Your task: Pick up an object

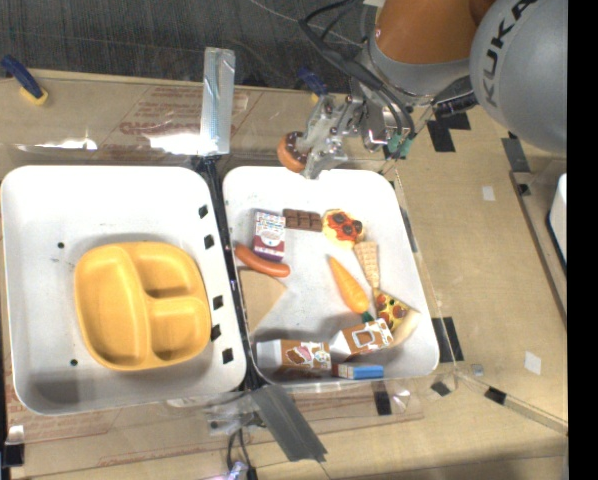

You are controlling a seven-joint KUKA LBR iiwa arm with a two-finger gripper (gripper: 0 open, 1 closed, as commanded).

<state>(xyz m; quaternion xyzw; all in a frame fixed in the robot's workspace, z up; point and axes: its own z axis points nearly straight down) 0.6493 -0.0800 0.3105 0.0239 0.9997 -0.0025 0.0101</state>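
Note:
My gripper (307,158) hangs over the far rim of the right bin (309,183), reaching in from the upper right. A small round doughnut (290,152) with brown icing sits pinched at its fingertips, half hidden by the fingers (316,151), and seems lifted above the rim. Below it in the right bin lie several toy foods: a purple-and-white carton (269,230), a chocolate bar (302,218), a sausage (262,261), a carrot (349,285) and a waffle cone (367,260).
A yellow divided tray (139,303) lies in the left bin (29,218). A pizza slice (394,313), a bread slice (262,298) and small boxes (304,353) crowd the right bin's near side. The grey arm (519,48) fills the upper right.

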